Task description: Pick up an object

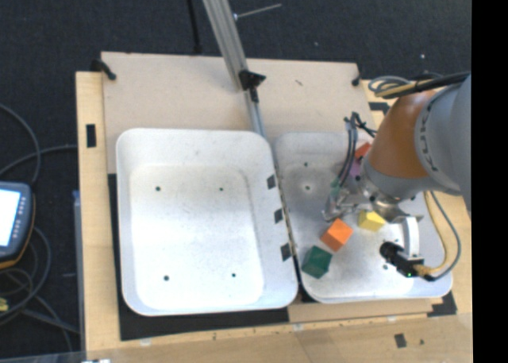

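Orange cube [337, 234] lies just below the arm's hand [343, 209]; I cannot tell the hand's state.

Both bins [198, 218] white, faint dark speckle. Right bin: orange block [337, 234], green block [316, 261], yellow block [371, 221]. Arm [429, 143] grey, orange band. Bench [309, 95] pale tan. Floor [48, 28] dark, near black.

The arm [413, 143] hides the right bin's [305, 163] far corner and most of a pink thing [362, 151] beneath it.
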